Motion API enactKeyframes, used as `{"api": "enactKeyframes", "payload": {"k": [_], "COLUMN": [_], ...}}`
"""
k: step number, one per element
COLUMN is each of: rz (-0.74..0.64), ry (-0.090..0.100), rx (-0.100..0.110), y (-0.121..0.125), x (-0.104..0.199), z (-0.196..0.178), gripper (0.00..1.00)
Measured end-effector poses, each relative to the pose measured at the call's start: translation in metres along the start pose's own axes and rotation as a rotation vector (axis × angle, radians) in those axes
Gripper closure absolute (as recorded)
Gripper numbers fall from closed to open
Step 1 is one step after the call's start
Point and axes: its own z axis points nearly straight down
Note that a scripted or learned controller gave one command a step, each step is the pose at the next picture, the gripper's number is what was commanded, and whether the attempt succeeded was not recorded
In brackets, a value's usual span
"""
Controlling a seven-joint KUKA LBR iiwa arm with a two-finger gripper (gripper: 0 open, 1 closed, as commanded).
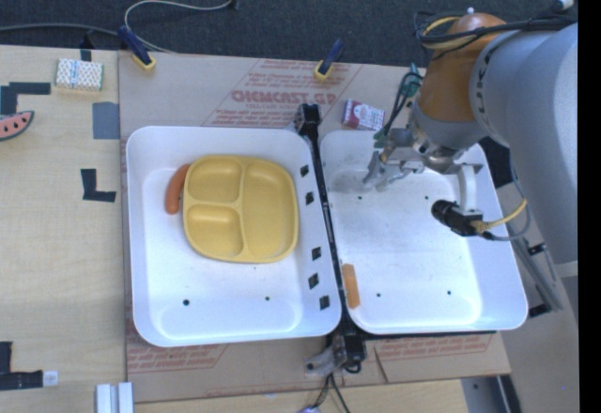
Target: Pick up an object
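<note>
Bench top of pale wood carries a sheet of brown cardboard [272, 97], and on that sit two shallow white bins side by side. The left bin [150, 303] holds a yellow divided plate [239, 207] with three compartments, and an orange sausage-shaped piece [174, 190] lies just beside the plate's left edge, touching it or nearly so. A second small orange piece [349, 284] lies at the left wall of the right bin [423, 303], near the divider between the bins.

The grey arm [526, 101] with its orange band reaches in from the right, and the gripper [377, 175] points down and leftward over the upper part of the right bin. Its fingers look close together with nothing visible between them (whether they are fully closed I cannot tell at this size). It stands well apart from both orange pieces.

On the cardboard above the right bin lies a small red and white packet [362, 114]. Two blue and yellow clamps [136, 45] grip the cardboard's far edge. A watermelon-slice toy [13, 125] rests at the bench's left edge, with a small patterned block [79, 75] above it.
</note>
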Motion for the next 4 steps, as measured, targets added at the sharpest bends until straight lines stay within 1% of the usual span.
{"api": "enactKeyframes", "payload": {"k": [1, 2, 3, 4], "rz": [0.000, 0.003, 0.002, 0.002], "ry": [0.000, -0.006, -0.008, -0.008], "rx": [0.000, -0.011, -0.011, -0.010], "y": [0.000, 0.036, 0.036, 0.035], "x": [0.000, -0.002, -0.002, -0.002], "z": [0.000, 0.050, 0.039, 0.040], "gripper": [0.00, 0.00, 1.00, 0.00]}}
